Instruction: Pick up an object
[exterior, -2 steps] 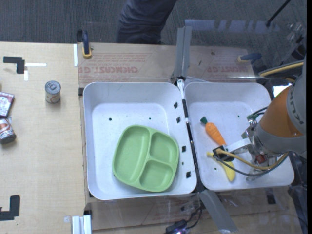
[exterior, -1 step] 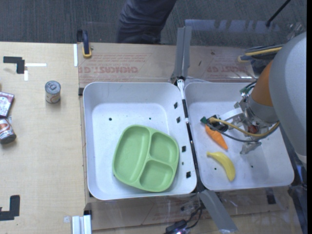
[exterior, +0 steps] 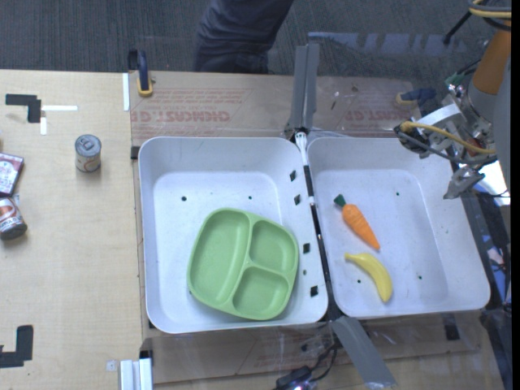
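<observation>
A toy carrot point(exterior: 359, 223) with a green top lies near the middle of the right bin point(exterior: 439, 242). Just below it rests a yellow toy banana point(exterior: 373, 275). A green divided plate point(exterior: 244, 263) sits in the left bin point(exterior: 162, 218). My gripper point(exterior: 445, 151) hangs over the right bin's far right corner, well above and to the right of the carrot, with cables around the wrist. Nothing is visibly held in it.
A small can point(exterior: 87, 153) and other packaged goods point(exterior: 8, 205) stand on the wooden bench left of the bins. A metal divider post point(exterior: 304, 88) rises between the bins at the back. A clamp point(exterior: 142, 77) sits at the bench's back edge.
</observation>
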You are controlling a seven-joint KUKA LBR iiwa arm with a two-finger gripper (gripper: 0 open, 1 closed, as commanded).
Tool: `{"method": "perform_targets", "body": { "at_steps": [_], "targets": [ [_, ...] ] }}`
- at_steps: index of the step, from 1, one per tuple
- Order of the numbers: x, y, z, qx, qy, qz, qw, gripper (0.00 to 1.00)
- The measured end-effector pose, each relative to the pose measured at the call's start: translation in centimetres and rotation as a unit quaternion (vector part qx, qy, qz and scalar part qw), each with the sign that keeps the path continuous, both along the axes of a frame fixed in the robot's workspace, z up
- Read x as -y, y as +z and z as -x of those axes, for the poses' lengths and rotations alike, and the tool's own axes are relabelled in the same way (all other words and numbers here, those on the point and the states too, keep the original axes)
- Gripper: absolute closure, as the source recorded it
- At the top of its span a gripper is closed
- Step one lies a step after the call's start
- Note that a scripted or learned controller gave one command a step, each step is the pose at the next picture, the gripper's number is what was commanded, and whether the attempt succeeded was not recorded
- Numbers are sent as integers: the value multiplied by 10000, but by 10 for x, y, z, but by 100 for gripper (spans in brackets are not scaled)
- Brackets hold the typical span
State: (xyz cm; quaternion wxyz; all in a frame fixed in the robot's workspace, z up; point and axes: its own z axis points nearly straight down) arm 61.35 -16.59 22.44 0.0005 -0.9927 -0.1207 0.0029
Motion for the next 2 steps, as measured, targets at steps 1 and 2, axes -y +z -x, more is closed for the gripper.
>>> {"method": "perform_targets", "body": {
  "at_steps": [1,2],
  "targets": [
    [-41,-90,26,-1,994,-10,9951,0],
    [-68,-135,85,-1,1824,-18,9832,0]
  ]
}}
